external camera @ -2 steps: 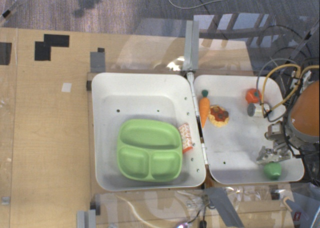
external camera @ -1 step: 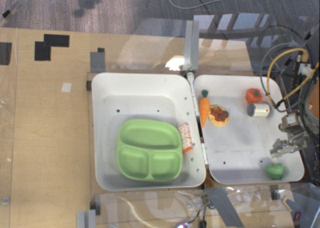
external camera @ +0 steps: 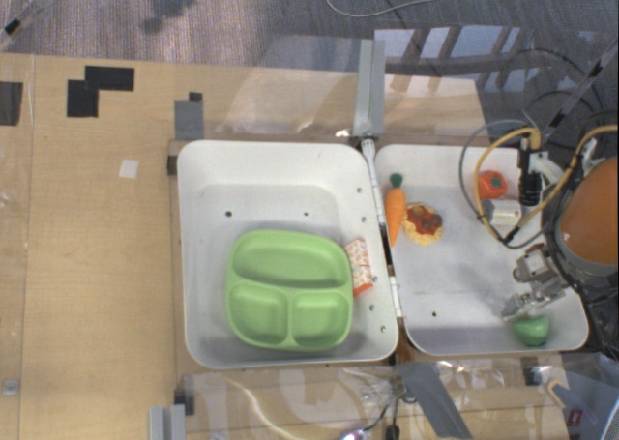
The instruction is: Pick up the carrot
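A grey KUKA arm with an orange band [external camera: 592, 220] reaches in from the right edge of the frame over the right-hand white bin [external camera: 455, 327], its gripper [external camera: 530, 305] low in that bin's lower right corner. The metal fingers sit just above a small green object [external camera: 531, 331] resting against the bin's lower wall; whether they are spread or closed cannot be told from this angle, and nothing is seen between them.

The carrot [external camera: 395, 213], orange with a green top, lies lengthwise along the right bin's left wall, in the middle of the frame, its leafy end pointing toward the top. Just to its right sits a small pizza-like toy [external camera: 424, 223], yellow with red topping, touching or nearly touching the carrot. A red tomato-like toy [external camera: 491, 184] rests farther right, near the upper part of the bin, partly ringed by the arm's yellow and black cables [external camera: 503, 143].

In the left-hand white bin [external camera: 208, 235], a green divided plate [external camera: 288, 287] occupies the lower centre. A small orange-and-white packet [external camera: 359, 264] lies at the plate's right edge, beside the wall between the bins.
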